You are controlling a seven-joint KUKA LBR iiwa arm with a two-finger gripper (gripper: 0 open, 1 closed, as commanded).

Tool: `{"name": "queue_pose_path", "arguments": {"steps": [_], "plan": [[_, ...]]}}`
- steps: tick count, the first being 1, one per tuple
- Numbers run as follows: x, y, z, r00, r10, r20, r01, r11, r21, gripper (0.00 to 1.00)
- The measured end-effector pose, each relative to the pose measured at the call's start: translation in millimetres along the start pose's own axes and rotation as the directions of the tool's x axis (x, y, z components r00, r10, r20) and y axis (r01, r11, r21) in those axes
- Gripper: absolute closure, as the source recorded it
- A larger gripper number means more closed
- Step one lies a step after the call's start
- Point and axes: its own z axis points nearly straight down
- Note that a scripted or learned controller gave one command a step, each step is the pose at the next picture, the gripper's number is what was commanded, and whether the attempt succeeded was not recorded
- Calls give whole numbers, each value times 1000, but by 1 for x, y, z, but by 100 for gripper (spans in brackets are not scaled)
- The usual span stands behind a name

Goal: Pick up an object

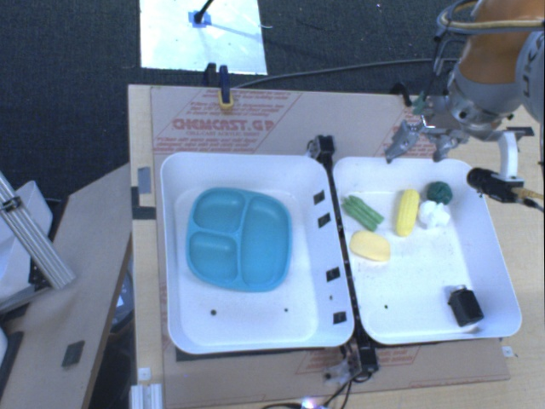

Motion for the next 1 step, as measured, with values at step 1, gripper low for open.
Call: {"name": "queue_pose_path", "arguments": {"steps": [1], "plan": [[0,2,-8,1000,-2,1,2,1000,-12,0]]}}
